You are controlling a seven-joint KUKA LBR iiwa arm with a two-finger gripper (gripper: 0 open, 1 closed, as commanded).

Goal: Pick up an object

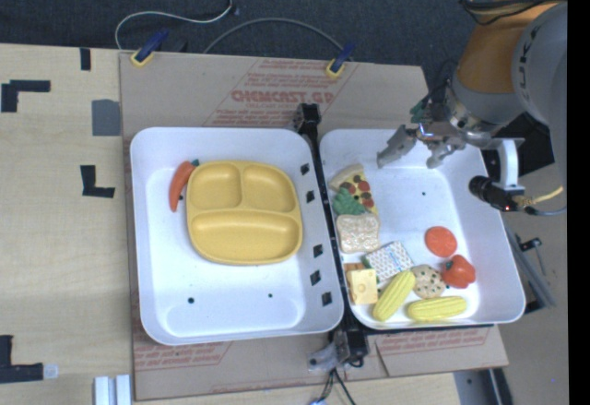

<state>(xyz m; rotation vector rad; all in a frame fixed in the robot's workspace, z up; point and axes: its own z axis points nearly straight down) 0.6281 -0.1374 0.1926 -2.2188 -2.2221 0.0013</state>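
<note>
My gripper (415,152) hangs over the far edge of the right bin (479,209), open, with nothing between its fingers (394,151). Toy food lies below it along the bin's left and near sides. There is a pizza slice (352,191), a pale cracker (358,232), a blue-white waffle (390,258), a cheese cube (361,284), a corn cob (395,294), a second yellow cob (436,308), a cookie (426,279), a tomato slice (441,240) and a red fruit (458,272). The pizza slice is the item closest to the gripper.
The left bin (157,237) holds a yellow divided plate (244,211) and a carrot (180,184) by its left wall. A black divider (318,209) runs between the bins. The right bin's far middle floor is bare.
</note>
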